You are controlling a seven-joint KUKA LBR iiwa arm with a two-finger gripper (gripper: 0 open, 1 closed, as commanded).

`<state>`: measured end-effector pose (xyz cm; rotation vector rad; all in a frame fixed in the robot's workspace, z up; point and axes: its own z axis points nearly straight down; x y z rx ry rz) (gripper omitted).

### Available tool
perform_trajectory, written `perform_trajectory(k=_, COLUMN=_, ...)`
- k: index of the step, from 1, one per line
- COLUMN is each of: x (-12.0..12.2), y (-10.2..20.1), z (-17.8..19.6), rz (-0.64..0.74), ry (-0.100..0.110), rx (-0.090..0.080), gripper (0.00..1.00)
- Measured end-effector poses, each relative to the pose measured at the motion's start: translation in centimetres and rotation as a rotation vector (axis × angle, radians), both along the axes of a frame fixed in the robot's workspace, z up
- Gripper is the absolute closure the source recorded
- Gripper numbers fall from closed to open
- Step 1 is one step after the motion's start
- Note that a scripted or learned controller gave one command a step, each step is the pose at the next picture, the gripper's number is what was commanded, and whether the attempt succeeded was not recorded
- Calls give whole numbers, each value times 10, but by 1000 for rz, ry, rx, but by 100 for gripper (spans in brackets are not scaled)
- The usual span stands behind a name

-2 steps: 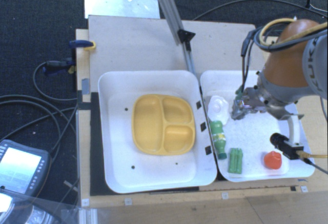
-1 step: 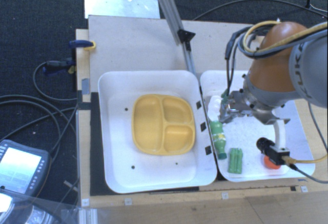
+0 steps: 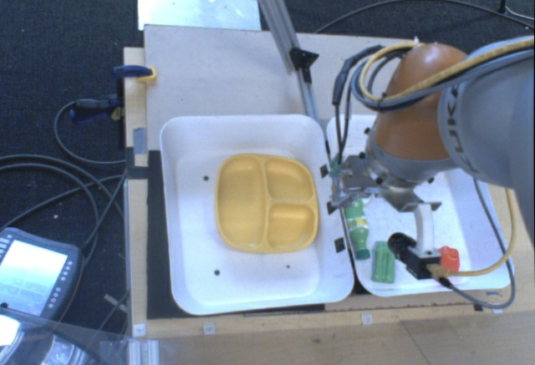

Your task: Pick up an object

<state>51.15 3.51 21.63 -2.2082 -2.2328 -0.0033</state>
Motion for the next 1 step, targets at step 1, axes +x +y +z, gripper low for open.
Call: perform_trajectory(k=1, x=-11, y=56, z=-3, rz=1, ry=0, rx=1, gripper=100)
